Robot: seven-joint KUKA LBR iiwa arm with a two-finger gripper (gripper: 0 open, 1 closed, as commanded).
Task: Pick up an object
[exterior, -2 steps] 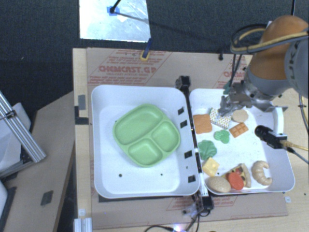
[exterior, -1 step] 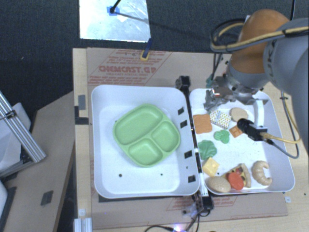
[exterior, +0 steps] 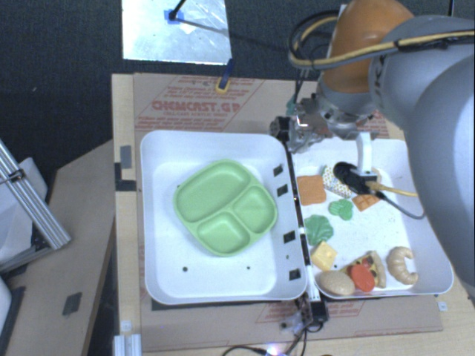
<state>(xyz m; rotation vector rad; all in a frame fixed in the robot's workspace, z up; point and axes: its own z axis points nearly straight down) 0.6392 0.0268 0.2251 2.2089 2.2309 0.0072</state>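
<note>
Tan roll (exterior: 335,282), croissant (exterior: 401,264), green three-part tray (exterior: 223,208)

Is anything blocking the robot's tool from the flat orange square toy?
Nothing visible does. The tool is at the far left corner of the right white bin, and the flat orange square toy lies uncovered just nearer the camera, with bare bin floor between them.

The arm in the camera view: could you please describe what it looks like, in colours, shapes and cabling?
The arm is a bulky, smooth, rounded grey casing with a glossy orange band above the wrist. Black and yellow cables loop beside the orange part. The gripper is a compact cluster of silvery metal and dark parts.
</note>
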